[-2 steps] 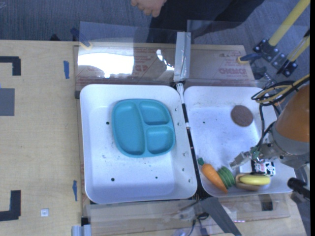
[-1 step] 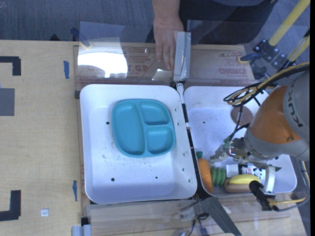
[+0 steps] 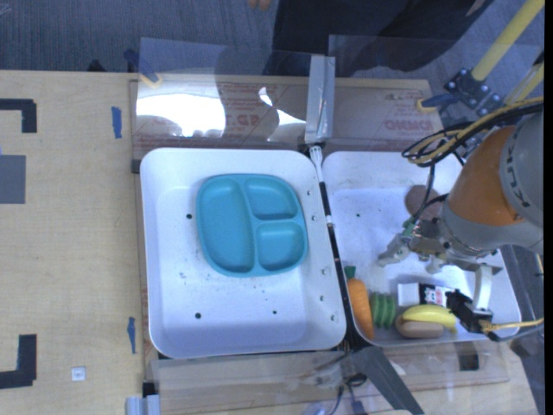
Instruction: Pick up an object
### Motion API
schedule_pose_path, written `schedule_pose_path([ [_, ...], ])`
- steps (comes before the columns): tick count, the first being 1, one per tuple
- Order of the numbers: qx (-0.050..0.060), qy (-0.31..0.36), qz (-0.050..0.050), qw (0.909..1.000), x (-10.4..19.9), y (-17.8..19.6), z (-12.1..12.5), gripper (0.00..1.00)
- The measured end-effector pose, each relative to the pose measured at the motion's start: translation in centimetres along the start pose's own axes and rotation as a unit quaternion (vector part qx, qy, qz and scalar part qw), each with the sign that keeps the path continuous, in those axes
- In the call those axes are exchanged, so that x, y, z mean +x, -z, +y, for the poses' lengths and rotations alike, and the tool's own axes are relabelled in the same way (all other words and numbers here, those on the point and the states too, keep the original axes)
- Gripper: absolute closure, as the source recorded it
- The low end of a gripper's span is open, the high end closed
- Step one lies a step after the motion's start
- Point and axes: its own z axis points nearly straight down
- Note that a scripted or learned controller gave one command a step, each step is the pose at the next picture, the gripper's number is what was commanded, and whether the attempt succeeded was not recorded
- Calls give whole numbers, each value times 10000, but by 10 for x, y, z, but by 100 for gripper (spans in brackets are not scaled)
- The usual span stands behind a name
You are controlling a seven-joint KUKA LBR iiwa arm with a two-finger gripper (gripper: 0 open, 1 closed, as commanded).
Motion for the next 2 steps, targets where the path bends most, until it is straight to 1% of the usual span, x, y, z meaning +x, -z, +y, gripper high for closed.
schedule_pose_path([
  [1, -12, -152, 16, 9999, 38, 102, -21, 0],
  [2, 10, 241, -1, 9997, -24, 0, -36, 0],
])
